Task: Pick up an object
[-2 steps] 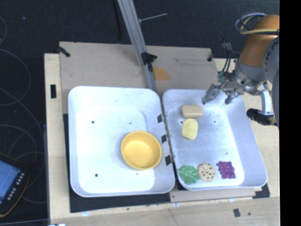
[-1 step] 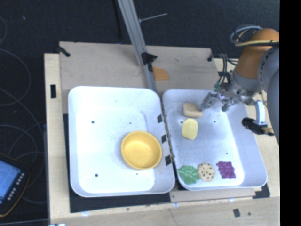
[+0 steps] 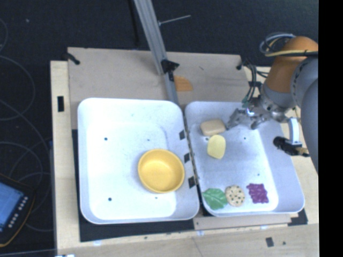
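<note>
Arm: grey with an orange band (image 3: 284,63), it reached in from the right and hung over the far right corner of the right bin (image 3: 278,170).
Pincer (image 3: 244,119): it sat low over the far end of the right bin, its two fingers spread apart and pointing left and toward the viewer, with nothing between them.
Tan block (image 3: 212,127): it lay flat on the bin floor near the far left corner, just left of the pincer's nearer fingertip, close but apparently not touching.
Yellow piece (image 3: 216,146): it lay just in front of the tan block, a little below and left of the pincer, apart from it.
Green leaf (image 3: 215,198): it lay at the near left corner of the right bin, well away from the pincer.
Cookie (image 3: 235,195): it lay just beside the leaf, on its right.
Purple grapes (image 3: 258,193): they lay right of the cookie, along the near wall.
Left bin (image 3: 107,122): it stood against the right bin on the table (image 3: 123,71).
Bowl (image 3: 161,170): yellow and upright, it sat in the near right part of the left bin.
</note>
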{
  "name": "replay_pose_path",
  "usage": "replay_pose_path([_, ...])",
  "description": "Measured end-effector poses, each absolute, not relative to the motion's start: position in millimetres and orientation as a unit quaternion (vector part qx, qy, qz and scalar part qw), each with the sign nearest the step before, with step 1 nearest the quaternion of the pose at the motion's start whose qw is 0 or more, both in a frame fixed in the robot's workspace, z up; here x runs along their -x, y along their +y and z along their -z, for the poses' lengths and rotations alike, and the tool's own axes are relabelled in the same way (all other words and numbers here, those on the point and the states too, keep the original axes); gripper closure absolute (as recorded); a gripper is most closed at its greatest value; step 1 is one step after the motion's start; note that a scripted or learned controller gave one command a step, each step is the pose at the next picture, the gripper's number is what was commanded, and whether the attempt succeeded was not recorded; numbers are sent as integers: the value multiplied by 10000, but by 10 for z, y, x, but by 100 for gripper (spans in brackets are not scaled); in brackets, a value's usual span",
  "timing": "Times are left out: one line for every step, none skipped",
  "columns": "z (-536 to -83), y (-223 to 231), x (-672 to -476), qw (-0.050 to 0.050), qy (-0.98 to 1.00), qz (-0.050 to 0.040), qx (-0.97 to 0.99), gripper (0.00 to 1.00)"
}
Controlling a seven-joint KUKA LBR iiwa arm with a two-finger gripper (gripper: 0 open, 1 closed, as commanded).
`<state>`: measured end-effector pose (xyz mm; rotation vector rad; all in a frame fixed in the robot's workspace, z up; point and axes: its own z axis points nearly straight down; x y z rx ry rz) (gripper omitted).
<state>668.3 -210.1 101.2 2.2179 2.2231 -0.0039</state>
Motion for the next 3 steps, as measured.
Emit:
replay_pose_path([-1141,-2111,-6694,33,7087,9,-7055,100])
replay_pose_path([-1588,-2132,-6689,31,7073,-13,-7070,100])
replay_pose_path([-2142,-2149,-6703,38,7078,-18,-7064,100])
